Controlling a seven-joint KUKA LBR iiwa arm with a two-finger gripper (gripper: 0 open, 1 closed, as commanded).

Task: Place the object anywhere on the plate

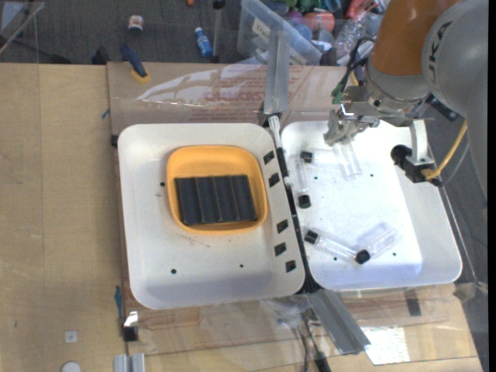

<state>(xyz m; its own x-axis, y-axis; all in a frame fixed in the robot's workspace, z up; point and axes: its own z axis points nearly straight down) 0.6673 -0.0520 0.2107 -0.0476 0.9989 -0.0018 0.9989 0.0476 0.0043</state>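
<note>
Two shallow white bins are set side by side on a wooden bench, with a tub of coloured clutter (310, 6) beyond the far edge. In the left bin (147, 277) an orange plate (180, 161) is seen, with a dark ribbed slab (215, 200) lying on it. In the right bin (434, 246) several clear tubes with black caps are scattered: one at the far side (347, 161), one near the divider (299, 186) and two at the near side (341, 248).

The gripper (341, 126) is held over the far side of the right bin, just above the far tube. Whether anything is gripped cannot be told, nor how wide the tool stands.

A grasp is judged to be the step in hand. The tube should be straddled across its narrow width, clamped near its middle, and lifted clear of the divider before being carried left to the plate.
</note>
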